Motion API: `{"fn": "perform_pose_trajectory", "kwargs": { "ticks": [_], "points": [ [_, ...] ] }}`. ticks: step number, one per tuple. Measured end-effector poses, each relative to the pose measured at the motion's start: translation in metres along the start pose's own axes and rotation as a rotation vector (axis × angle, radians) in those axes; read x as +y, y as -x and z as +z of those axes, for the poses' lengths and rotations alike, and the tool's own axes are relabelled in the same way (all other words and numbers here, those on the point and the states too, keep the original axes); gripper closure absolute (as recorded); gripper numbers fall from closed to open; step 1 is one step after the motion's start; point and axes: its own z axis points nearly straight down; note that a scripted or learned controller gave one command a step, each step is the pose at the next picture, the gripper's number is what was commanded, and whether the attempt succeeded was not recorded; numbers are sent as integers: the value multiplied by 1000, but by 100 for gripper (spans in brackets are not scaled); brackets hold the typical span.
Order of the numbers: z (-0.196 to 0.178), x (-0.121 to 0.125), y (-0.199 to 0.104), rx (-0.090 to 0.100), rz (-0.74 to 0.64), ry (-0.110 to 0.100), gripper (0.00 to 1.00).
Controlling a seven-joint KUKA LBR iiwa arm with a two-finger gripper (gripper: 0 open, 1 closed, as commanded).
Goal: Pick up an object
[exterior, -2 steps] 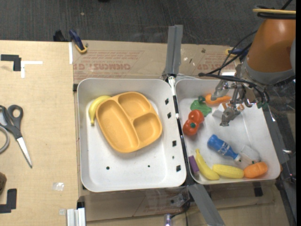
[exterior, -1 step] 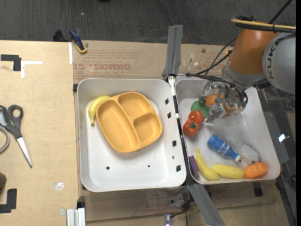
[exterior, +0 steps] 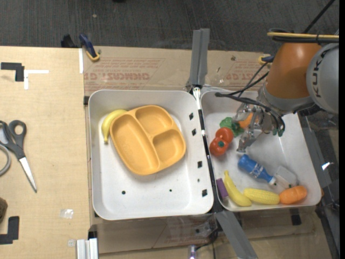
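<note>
Camera view: a pale wooden bench is seen from above, with dark floor beyond its far edge. One pair of grey-handled scissors lies at the bench's left edge. Two shallow white bins are counted, side by side.

Left bin: one orange three-compartment plastic plate, with one yellow toy banana tucked against its far left rim.

Right bin: two red toy tomatoes touching each other near the left wall, a green toy piece just behind them, one blue-and-white plastic bottle lying on its side, a second yellow banana, one yellow toy corn cob and one orange toy carrot along the near wall.

One gripper is lowered into the right bin between tomatoes and bottle. Finger state cannot be told; nothing is seen pinched.
</note>
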Motion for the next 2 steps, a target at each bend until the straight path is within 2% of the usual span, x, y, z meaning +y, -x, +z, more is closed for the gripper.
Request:
{"fn": "perform_pose_trajectory", "kwargs": {
  "ticks": [1,2],
  "points": [
    [1,8,-80,2,51,0,0],
    [1,29,-43,0,98,0,0]
  ]
}}
